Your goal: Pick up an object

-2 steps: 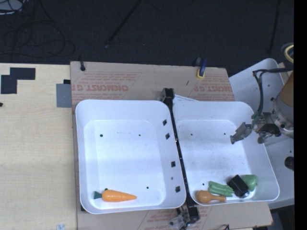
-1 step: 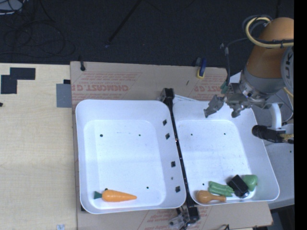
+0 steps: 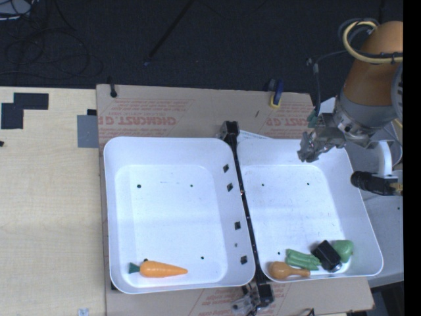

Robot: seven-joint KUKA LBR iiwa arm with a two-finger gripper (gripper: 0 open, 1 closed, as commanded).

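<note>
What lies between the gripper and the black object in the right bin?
In the camera view, only bare white bin floor lies between the gripper and the black object.

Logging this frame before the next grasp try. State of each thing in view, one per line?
gripper: above the far rim of the right bin, nothing seen held
carrot: lying flat in the left bin, near corner, untouched
black block: resting on the green items, right bin near edge
green pod: lying flat beside the black block
green piece: partly under the black block
tan pear-shaped toy: lying on its side at the near rim
</note>
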